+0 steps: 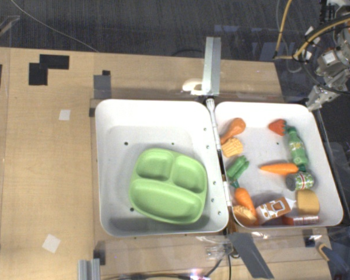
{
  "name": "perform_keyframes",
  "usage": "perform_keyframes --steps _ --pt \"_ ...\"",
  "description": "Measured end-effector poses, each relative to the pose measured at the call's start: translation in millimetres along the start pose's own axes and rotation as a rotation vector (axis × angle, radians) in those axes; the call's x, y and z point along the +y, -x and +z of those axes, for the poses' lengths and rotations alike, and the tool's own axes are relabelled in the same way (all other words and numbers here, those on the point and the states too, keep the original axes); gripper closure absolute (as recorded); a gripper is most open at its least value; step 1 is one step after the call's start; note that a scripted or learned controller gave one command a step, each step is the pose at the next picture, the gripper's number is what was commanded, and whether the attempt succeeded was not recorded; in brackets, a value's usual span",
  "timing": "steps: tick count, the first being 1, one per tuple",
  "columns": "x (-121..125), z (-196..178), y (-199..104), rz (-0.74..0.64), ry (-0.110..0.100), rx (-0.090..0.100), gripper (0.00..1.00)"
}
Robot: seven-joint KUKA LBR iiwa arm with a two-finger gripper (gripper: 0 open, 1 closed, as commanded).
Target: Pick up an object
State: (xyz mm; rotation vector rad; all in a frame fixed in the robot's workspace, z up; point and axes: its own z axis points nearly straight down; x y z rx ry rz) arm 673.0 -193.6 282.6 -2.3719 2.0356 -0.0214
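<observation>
A light wooden bench (41,174) sits under me, with a dark floor behind it, and two white bins lie side by side on it. The left bin (114,127) holds a green tray (169,185) with three sections. The right bin (262,147) is full of small toy foods. My gripper (318,97) hangs at the far right corner of the right bin, just past its rim, up above the bench. It is small and tilted from here, and it has nothing in it that I can see. I have to pick up one thing, and I have not got any yet. I think the orange carrot (279,168) is a good pick. It lies flat near the middle of the right bin with bare white floor in front of it. A green bottle (296,147) stands close behind it and a little can (300,181) is just beside its thick end. The carrot looks like light, hard plastic, so it should not squash. It may be smooth and a bit slippery, and it gets thin at one end. I would take it across the fat middle, not the pointy tip, so it does not slide out. The corn (233,147), the green pepper (237,168) and the other carrot (243,198) all sit tight against the left wall, so I judge them harder to reach
</observation>
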Motion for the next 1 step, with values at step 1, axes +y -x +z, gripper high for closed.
perform_keyframes --steps 1 --pt "-2.5 -13.1 1.2 0.002 -0.010 -0.001 1.00"
